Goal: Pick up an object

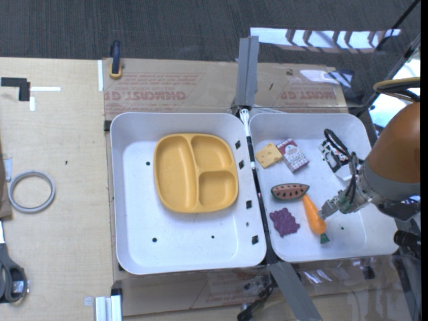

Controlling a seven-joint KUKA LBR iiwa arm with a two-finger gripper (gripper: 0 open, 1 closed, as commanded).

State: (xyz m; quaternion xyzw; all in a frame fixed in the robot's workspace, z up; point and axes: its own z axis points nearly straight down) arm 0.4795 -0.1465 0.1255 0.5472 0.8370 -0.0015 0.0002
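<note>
The carrot [311, 214] lies in the right bin [354, 245], in its near half and a little right of the middle. It is a small toy with a smooth orange body, long and slightly tapered, and a small green piece at its near end. It lies flat and slanted, so the green end points toward the near right. The gripper [332, 208] is low in the same bin, just beside the carrot on its right. I cannot tell if it touches the carrot, and I cannot tell if it is closed or released. The arm [401, 149] comes in from the right, with its rounded orange band above the bin's right edge. Left of the carrot are purple grapes [284, 221], a bumpy cluster. Just beyond the carrot's far end is a melon slice [289, 191], a half-moon shape with a red face, dark seeds and a green rim. Farther away are a pale yellow cheese wedge [269, 156] and, on its right, a small red and white box [292, 155]. Both bins are shallow, white and look like smooth plastic with rounded corners. The left bin [134, 236] holds a yellow plate [196, 172], rounded and divided into three compartments. A grey ring [30, 191] lies on the pale bench, well apart on the left.
</note>
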